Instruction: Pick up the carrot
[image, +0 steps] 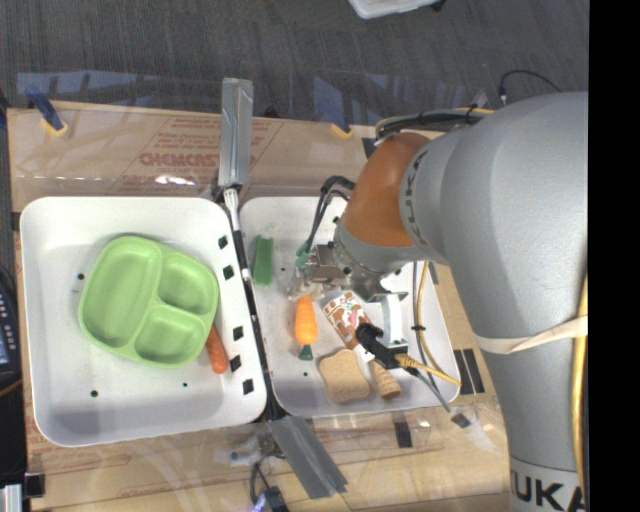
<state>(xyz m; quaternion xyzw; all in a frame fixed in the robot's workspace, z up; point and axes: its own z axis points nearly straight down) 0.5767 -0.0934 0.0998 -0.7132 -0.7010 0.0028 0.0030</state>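
Orange and stubby, the carrot (305, 322) lies in the right bin (290, 400), near the middle of its left half, with a dark green tip pointing toward 6 o'clock. The gripper (318, 265) hangs just above it in the view, at about 1 o'clock from the carrot, close by but not around it; whether it is open or closed I cannot tell. At 11 o'clock from the carrot a green stick-shaped piece (262, 259) lies along the bin's left wall. At 3 o'clock sits a small printed packet (343, 315), and at 5 o'clock a tan bread-like slab (344, 377) with a cork-like piece (385, 381) beside it. Across the divider, a second orange piece (216, 351) lies in the left bin (60, 420) at 8 o'clock from the carrot, touching the rim of a green divided plate (148, 298).
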